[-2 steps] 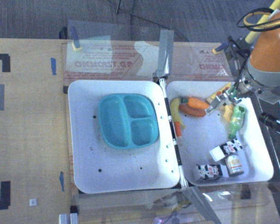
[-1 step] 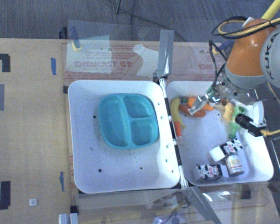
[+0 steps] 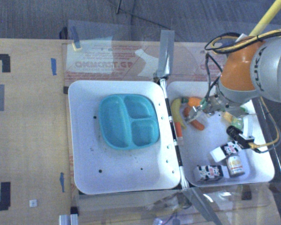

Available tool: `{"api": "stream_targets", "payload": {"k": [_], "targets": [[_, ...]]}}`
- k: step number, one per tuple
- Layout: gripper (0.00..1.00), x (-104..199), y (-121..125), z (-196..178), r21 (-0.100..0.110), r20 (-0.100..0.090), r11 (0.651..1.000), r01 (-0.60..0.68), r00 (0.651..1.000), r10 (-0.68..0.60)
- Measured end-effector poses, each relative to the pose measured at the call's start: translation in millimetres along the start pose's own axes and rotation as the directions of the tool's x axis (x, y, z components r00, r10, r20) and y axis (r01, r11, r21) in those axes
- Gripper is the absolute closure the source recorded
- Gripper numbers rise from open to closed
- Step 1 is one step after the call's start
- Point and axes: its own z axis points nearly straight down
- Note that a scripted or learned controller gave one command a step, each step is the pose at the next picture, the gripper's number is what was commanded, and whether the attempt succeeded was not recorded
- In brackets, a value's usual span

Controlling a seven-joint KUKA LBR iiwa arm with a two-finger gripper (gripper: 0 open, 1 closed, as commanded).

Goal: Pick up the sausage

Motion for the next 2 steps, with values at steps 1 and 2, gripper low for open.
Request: {"api": "stream_targets", "payload": {"k": [1,2], "targets": [[1.0,-1.5,0.3,-10.5,-0.003,0.001,1.0,-0.003,1.0,0.003],[1.0,36.5,-19.4,-120.1,-0.001,0.001,0.908,0.418,0.908,-0.418]]}}
